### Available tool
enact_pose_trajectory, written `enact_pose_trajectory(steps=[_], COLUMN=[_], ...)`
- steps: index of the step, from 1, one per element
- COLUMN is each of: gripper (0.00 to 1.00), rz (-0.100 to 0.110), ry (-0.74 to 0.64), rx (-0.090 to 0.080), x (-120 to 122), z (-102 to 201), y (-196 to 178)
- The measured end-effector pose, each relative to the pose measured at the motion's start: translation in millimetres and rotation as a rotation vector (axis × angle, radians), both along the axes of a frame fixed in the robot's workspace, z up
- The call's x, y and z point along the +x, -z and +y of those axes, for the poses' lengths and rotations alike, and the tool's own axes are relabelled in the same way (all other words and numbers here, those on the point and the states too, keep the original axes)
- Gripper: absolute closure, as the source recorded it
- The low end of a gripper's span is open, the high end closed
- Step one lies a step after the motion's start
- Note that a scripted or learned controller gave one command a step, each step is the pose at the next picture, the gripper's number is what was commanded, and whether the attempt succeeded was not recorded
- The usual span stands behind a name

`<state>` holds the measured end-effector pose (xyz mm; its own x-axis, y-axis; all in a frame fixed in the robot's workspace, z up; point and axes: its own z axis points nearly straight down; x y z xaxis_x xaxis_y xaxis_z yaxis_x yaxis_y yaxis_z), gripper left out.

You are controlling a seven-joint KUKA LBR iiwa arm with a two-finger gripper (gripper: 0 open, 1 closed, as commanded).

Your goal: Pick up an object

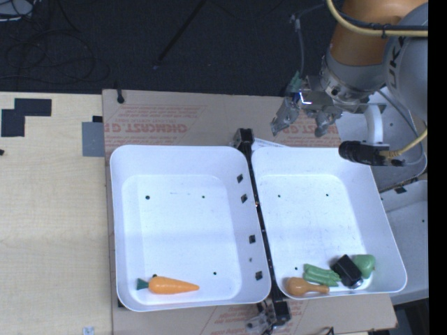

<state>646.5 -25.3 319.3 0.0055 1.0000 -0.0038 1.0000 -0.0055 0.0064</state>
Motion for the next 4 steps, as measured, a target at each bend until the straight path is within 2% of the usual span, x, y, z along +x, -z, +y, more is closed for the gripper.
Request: enact_pose_trajectory(steps=[1,2,3,4], gripper=[0.00,0.00,0.00,0.00], rz=[0.003,0.008,0.006,-0.001], ry=[0.004,-0.018,-0.003,-0.008], rx=[-0.002,0.007,0.003,0.003], x=[-3,-3,-20,-2], z=[-127,30,-20,-11], y=[-48,-56,-101,-187])
